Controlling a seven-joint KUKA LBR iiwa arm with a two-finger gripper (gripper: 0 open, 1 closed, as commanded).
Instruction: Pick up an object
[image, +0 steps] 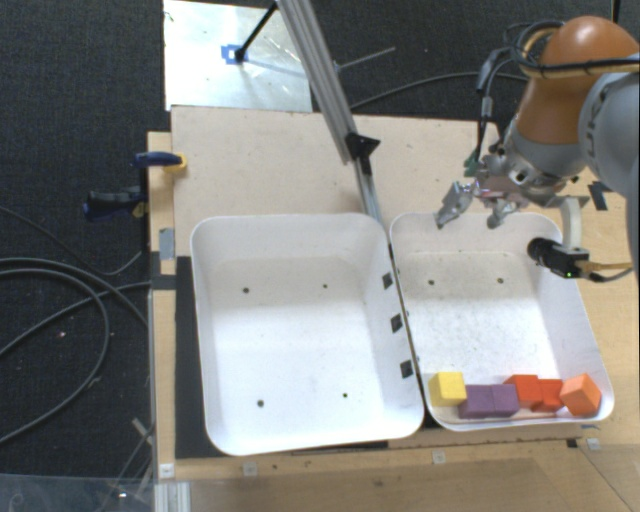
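- Four blocks are lined up along the near wall of the right bin (480, 300), closest to the lens. From the left, a yellow block (447, 387) is followed by a purple block (489, 401) just beside it, then a red block (532, 390) set against the purple one, and an orange block (581, 394) is lodged in the right-hand corner.
- Black cables (60, 300) are seen looped over the dark floor at far left.
- A blue clamp (158, 160) with a yellow tip is fixed to the left edge of the bench (260, 165).
- The left bin (290, 320) is set on the bench, its white floor speckled with dark dots.
- A metal pole (325, 75) is slanted down from the top of the frame to the seam where the two bins meet. Small black tabs (396, 322) are spaced along that seam.
- The gripper (475, 212) is held above the far edge of the right bin, with its two fingers spread apart, well apart from the row of blocks at the opposite wall.
- The arm (570, 90), its orange band lit from above, is reached in from the upper right.
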